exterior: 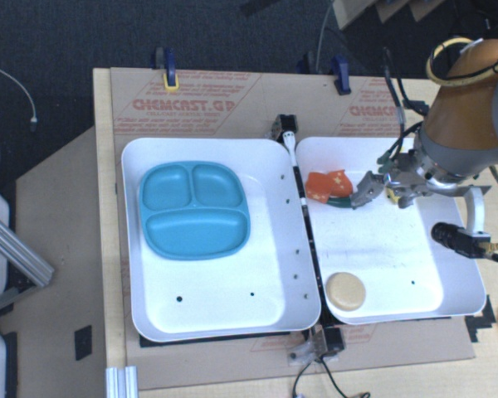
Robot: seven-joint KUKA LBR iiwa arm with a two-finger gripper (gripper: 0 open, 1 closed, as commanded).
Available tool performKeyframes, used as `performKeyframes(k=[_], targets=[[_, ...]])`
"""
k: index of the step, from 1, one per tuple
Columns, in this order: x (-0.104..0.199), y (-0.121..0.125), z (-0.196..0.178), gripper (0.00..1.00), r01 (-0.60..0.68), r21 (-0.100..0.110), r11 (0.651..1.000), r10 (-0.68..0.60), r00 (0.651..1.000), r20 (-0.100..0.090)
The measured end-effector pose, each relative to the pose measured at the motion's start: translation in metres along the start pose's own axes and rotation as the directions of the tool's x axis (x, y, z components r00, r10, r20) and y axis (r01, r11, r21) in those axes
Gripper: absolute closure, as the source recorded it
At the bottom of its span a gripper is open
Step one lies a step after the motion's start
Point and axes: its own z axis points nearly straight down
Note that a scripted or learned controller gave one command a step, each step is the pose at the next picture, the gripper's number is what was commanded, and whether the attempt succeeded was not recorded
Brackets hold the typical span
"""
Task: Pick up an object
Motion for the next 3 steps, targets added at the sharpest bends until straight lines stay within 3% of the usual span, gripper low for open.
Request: performKeyframes(k=[1,2,3], targets=[[0.004,-0.004,0.044,0.0,0.0,0.001,1.0,0.0,1.0,0.0],[0.004,-0.003,0.031,1.0,-0.001,-0.006,1.0,0.001,1.0,0.001],[0.001,0.0,-0.032,1.0,0.002,-0.011,1.0,-0.002,1.0,0.003]])
